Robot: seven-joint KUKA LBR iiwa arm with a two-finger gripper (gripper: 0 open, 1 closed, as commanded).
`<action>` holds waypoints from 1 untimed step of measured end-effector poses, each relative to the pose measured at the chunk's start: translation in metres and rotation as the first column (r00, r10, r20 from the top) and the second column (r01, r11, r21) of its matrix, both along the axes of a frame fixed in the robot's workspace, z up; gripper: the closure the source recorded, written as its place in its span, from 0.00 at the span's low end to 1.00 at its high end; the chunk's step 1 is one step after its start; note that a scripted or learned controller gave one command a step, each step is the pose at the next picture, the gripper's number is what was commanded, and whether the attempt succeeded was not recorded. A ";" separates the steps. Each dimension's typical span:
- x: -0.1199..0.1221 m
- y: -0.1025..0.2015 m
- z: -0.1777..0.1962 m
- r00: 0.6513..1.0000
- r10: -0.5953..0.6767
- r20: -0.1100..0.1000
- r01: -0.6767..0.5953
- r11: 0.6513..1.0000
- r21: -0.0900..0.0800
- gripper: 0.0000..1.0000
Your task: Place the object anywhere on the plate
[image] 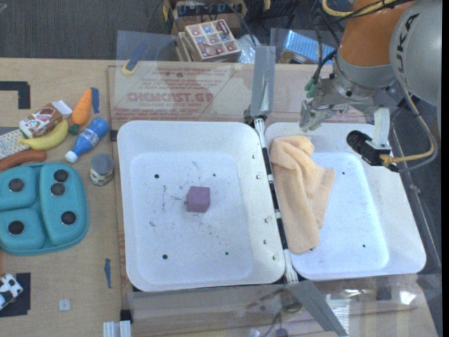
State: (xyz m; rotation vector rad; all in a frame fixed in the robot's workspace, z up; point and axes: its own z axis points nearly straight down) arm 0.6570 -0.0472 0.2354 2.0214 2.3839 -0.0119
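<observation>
Purple, a single small cube-shaped block (198,199) is lying near the middle of the left shallow white bin (140,153), standing alone on the speckled floor, well apart from every wall. No other loose thing is sharing that bin with it.

Just beside it, across the hinged seam in the centre of the frame, the right shallow white bin (365,223) is holding one crumpled pale yellow cloth (302,188), which is draping along that bin's left wall from its upper left corner down toward the lower middle.

Above the cloth's top edge, at the upper right of the frame, the two-finger gripper (313,118) is hanging over the upper left corner of the right bin, beneath the grey arm with its orange band (382,5). Its tips are blurring together, so whether it is parted or closed is something I cannot tell; nothing is showing between them.

Out on the wooden bench at the left of the frame, one teal moulded tray with dark round spots (42,206) is sitting, with one small grey tin (102,168) just beside it. Higher up, one blue and white toy bottle (88,138), one yellow toy banana (45,137) and one orange toy carrot (83,106) are clustering near each other.
</observation>
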 end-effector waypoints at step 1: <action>0.000 0.000 0.000 1.000 0.000 0.000 0.000 1.000 0.000 0.00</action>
